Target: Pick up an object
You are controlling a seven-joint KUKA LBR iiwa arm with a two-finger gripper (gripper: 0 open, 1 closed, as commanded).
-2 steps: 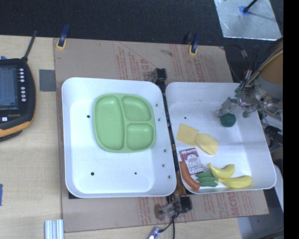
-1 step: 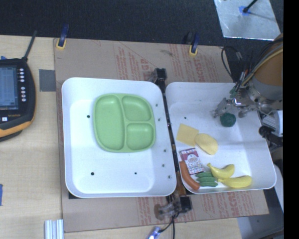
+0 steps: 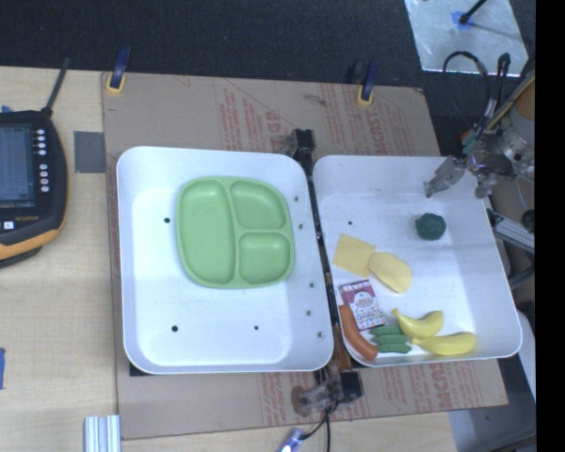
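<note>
The left bin (image 3: 146, 337) bore a green divided plate (image 3: 234, 231); the right bin (image 3: 471, 252) held everything I might take. I hung at its far right corner, my gripper (image 3: 460, 175) spread open around nothing (no pick begun, I judged). Bananas (image 3: 438, 332), a carrot (image 3: 356, 335), yellow slices (image 3: 372, 262) and the dark green ball (image 3: 430, 226) nearest me all lay untouched.

Wooden bench (image 3: 47, 347), dark carpet (image 3: 217, 17)

camera: fixed overhead | slanted down | covers both bins (image 3: 132, 252) | moderately far
</note>
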